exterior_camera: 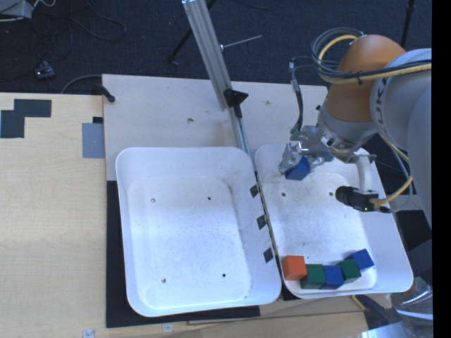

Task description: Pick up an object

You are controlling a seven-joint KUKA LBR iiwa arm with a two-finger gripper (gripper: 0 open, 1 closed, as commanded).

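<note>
The gripper (299, 159) hangs over the far end of the right bin (394, 277), and its fingers are closed on a blue block (299, 169), which sits between them and looks lifted clear of the bin floor, tilted a little. Above the gripper the grey wrist joins the orange band (363, 76) of the arm, which reaches in from the right with looped cables running beside it. On the arm's side a small black fitting with a cable (356, 198) hangs over the middle of the right bin. At the near end of that bin lies a tight cluster of blocks: an orange block (294, 267) on the left, then a green block (314, 274), a blue cube (333, 274), a second green block (350, 268), and another blue one (362, 259) at the right end, each touching its neighbour. The left bin (134, 167) lies just beside the right one, their rims meeting along a line with black clips (261, 222). A slanted aluminium post (210, 51) rises from behind the bins' junction.
</note>
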